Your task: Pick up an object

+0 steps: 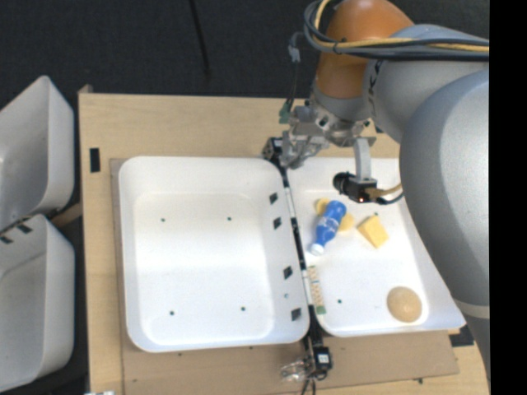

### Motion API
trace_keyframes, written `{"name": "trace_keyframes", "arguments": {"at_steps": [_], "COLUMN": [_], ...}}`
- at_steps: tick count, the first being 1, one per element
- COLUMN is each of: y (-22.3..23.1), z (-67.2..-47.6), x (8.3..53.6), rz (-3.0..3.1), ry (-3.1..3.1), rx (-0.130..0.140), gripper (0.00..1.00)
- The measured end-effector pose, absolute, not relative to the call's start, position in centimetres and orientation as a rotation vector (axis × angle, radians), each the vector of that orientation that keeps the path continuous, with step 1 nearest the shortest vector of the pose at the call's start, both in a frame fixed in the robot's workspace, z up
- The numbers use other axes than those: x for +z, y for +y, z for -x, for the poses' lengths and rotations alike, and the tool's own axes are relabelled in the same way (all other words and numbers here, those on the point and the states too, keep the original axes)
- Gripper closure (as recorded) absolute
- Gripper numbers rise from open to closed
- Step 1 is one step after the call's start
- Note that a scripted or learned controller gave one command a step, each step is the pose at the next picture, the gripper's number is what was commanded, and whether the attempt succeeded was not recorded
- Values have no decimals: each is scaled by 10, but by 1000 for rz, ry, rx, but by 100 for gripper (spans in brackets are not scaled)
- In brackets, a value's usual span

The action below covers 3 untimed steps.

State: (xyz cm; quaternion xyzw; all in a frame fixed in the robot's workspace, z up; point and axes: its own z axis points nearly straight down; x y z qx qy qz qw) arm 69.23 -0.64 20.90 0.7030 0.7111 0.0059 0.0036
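Pincer of grey metal (285, 148) on the end of the grey arm with the orange band (356, 35) hangs at the far end of the two bins, just over the place where the rims of both meet. It looks tilted toward the left bin. From this slanted view I cannot tell if it is wide or narrow, and I see no object caught in it. A little to the right of it, a small black part with an orange cable (356, 186) hangs from the wrist above the right shallow white plastic bin (362, 323). All loose objects lie in this right bin. A blue plastic bottle with a white cap (327, 226) lies on its side in the far half, near the dividing rims, with the cap pointing toward the near side. A yellow wedge-shaped block (373, 231) lies just beside the bottle on the right, not touching it. Smaller yellow pieces (346, 220) show close against the bottle, but their shape is not clear. A tan round ball (404, 304) rests in the near right corner, well apart from the others. The left shallow white plastic bin (206, 336) sits touching the right one on the light wooden bench (99, 130). The pincer is apart from every object.
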Motion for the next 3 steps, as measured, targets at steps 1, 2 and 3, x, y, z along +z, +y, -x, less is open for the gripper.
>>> {"name": "trace_keyframes", "arguments": {"at_steps": [1,2,3], "y": [39,65,66], "z": [-690,-690,-690], "x": [202,220,201], "rz": [-2213,-2216,-2216], "ry": [2226,2225,2224], "rx": [6,4,-1], "gripper": [100,100,100]}}
